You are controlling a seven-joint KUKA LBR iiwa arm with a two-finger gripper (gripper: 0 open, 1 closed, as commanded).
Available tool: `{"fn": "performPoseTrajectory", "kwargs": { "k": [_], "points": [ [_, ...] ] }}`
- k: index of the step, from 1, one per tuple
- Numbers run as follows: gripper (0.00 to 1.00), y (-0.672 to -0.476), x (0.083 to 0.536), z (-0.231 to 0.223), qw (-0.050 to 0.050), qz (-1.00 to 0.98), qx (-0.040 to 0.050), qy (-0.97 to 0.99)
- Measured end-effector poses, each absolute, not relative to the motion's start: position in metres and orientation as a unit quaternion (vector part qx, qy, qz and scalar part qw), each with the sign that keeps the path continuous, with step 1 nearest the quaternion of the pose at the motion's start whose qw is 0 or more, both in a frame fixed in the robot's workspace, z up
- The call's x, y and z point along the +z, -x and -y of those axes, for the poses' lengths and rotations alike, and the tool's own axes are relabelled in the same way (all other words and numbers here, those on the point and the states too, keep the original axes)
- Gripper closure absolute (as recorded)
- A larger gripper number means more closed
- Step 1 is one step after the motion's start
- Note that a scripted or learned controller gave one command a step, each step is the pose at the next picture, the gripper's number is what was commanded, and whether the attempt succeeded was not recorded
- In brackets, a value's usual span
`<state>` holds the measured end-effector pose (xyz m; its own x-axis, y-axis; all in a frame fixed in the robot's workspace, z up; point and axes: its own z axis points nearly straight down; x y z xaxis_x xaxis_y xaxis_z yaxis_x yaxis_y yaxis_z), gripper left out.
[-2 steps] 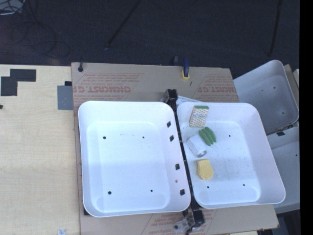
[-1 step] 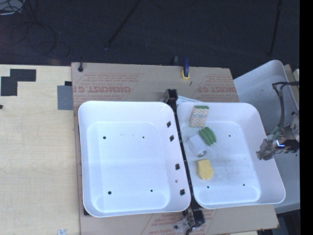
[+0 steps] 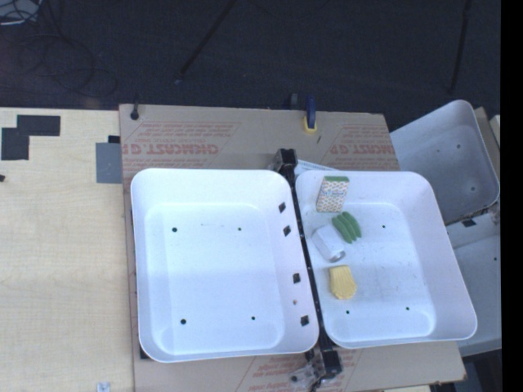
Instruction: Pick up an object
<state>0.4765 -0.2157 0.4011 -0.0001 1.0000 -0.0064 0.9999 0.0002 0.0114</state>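
Several small objects lie in the right bin (image 3: 425, 300), near its left wall. A patterned box with a green top (image 3: 333, 193) stands at the back. A green ridged object (image 3: 347, 226) lies just in front of it. A white cylinder (image 3: 328, 242) rests to the left of the green one. A yellow block (image 3: 342, 282) sits nearest the front.
The left bin (image 3: 155, 300) stands beside the right one, joined along a black clamped seam (image 3: 298, 251). Both rest on a brown board (image 3: 245, 141) on a pale wooden bench. A grey metal plate (image 3: 449, 153) lies at the right.
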Motion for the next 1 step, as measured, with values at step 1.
{"fn": "performPoseTrajectory", "kwargs": {
  "k": [1],
  "points": [
    [1.00, -0.4876, 0.2696, 0.1674, -0.007, -0.709, -0.0027, -0.706]
  ]
}}
